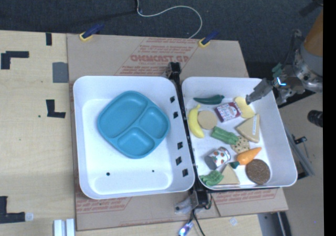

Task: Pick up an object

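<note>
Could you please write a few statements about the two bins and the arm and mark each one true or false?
1. The blue plate lies in the left bin. True.
2. The banana lies on the blue plate. False: it lies in the right bin, near the divider.
3. The pincer hangs over the right bin's far right part. True.
4. The carrot sits in the left bin. False: it is in the right bin, beside the brown round cookie.

Two white bins [84, 140]; left one holds a light blue sectioned plate [134, 124]. In the right bin: yellow banana [195, 122], dark green pepper [209, 99], orange carrot [248, 154], brown round cookie [258, 171], red-and-white packet [228, 111], green pickle [224, 136], tan bread slice [249, 127].
</note>
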